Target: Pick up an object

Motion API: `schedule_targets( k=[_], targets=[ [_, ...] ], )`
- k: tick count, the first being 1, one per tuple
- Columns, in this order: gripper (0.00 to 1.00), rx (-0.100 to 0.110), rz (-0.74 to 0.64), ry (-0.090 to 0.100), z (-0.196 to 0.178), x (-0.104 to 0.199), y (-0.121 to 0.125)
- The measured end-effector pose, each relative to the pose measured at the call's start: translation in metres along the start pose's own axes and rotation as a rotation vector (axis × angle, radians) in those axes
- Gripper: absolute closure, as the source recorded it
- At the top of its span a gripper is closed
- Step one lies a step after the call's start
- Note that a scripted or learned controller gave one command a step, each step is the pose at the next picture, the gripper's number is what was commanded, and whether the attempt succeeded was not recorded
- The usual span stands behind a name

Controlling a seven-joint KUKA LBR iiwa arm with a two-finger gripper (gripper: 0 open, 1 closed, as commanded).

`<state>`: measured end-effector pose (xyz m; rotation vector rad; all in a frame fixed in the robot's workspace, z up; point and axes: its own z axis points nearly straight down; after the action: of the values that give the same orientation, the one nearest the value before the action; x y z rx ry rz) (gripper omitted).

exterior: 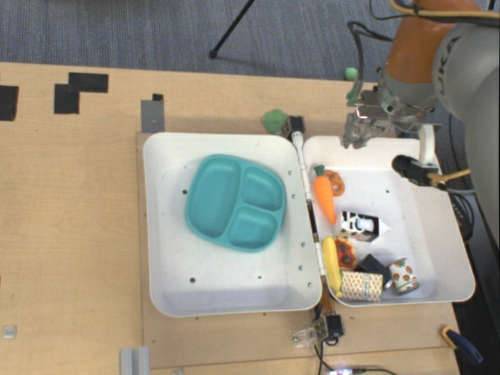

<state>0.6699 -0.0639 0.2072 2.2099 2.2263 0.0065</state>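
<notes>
Blue-grey carpet is showing behind a light wooden bench, and two white bins are sitting side by side on it. Taking the orange toy carrot as the spot to measure from, the right bin is holding it near its left wall. The left bin is lying to the left of the carrot, with a teal plate that has three parts resting in it. Just above the carrot a small orange ring-shaped thing is touching its top. Below and to the right of the carrot a black and white thing is lying flat. Further below the carrot a yellow banana is lying along the wall, and beside it a patterned box and a little spotted cup are crowding the corner. Up and to the right of the carrot the gripper is hanging over the far edge of the right bin, with nothing seen in it. I cannot tell if the claw is spread or pressed together. A green blob is sitting on the bench up and to the left of the carrot.
</notes>
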Motion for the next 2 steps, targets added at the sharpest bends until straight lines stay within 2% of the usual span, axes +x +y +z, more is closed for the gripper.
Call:
schedule_targets(
  k=[1, 2],
  targets=[
    [0.00, 0.003, 0.000, 0.000, 0.001, 0.000, -0.001],
    [0.00, 0.006, 0.005, 0.000, 0.048, -0.024, -0.043]
  ],
)
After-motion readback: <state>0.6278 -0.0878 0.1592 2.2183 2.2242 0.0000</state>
